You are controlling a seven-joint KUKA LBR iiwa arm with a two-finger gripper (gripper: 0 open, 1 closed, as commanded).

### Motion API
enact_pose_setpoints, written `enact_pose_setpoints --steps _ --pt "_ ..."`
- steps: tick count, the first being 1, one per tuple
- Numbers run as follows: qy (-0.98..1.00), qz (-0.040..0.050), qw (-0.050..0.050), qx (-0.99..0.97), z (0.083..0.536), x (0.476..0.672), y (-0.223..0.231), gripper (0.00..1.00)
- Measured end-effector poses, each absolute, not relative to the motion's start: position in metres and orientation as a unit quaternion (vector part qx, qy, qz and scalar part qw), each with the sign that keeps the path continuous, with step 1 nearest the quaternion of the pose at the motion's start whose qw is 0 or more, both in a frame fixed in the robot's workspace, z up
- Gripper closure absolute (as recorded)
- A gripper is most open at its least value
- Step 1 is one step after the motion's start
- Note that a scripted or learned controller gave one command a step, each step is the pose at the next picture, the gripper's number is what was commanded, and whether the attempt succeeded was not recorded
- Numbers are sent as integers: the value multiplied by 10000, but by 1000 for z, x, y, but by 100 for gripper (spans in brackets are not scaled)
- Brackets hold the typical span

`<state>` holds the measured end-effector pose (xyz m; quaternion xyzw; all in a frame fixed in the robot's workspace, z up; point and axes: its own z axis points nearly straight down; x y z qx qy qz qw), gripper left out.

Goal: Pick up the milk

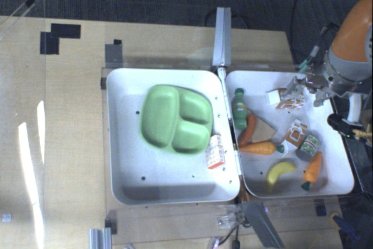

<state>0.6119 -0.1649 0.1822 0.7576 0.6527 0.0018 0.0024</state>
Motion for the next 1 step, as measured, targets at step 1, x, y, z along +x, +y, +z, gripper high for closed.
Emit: enact_pose_setpoints --steps 1 --pt "6707 28 39 7417 88 609 -175 0"
